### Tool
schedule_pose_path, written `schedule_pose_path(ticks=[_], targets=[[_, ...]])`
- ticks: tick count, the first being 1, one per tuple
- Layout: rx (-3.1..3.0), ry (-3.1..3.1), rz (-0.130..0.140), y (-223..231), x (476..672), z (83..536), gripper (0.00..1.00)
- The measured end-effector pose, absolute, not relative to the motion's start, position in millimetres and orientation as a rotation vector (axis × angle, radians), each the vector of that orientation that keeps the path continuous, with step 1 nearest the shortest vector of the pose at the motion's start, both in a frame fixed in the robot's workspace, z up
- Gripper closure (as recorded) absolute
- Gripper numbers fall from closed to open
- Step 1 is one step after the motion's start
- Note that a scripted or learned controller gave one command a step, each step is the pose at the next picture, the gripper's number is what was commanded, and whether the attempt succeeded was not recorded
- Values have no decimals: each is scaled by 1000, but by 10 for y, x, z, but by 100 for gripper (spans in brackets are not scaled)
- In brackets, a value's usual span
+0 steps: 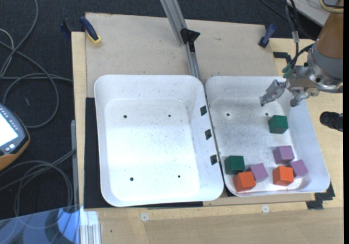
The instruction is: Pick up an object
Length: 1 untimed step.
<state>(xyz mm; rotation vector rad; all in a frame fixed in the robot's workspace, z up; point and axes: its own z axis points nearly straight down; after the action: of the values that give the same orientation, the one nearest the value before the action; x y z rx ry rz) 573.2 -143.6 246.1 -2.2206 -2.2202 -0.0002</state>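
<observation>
Nearest item: orange block (245, 181), at the near rim of the right bin (218, 128), touching a purple block (258, 171) on its right.

Other contents of the right bin:
- dark green block (235, 164), just behind the orange one, near the bin's left wall;
- second orange block (283, 175), near the front right corner, with a purple block (299, 168) against its right side and another purple block (283, 154) just behind it;
- green block (278, 124), alone in the middle right of the bin, well apart from the cluster.

Gripper (282, 96): above the far right part of this bin, fingers spread wide, nothing between them. The green block lies just in front of it and a little below in the view (not touching). Nothing stands between gripper and block.

Left bin (103, 128): white, speckled floor, four small dark holes.

Divider: three small black tabs (208, 134) along the seam where the bins meet.

Surroundings: wooden bench (136, 41); slanted metal pole (172, 8) running down to the bins' far edge; blue clamps (90, 29) at the far corners; black cables (32, 85) on dark floor to the left.

Labels or writing: none legible on any item.
</observation>
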Motion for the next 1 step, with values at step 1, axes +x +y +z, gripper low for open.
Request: schedule_pose_path(ticks=[1], targets=[[-2232, -2228, -7, -1915, 5767, 3617, 0]])
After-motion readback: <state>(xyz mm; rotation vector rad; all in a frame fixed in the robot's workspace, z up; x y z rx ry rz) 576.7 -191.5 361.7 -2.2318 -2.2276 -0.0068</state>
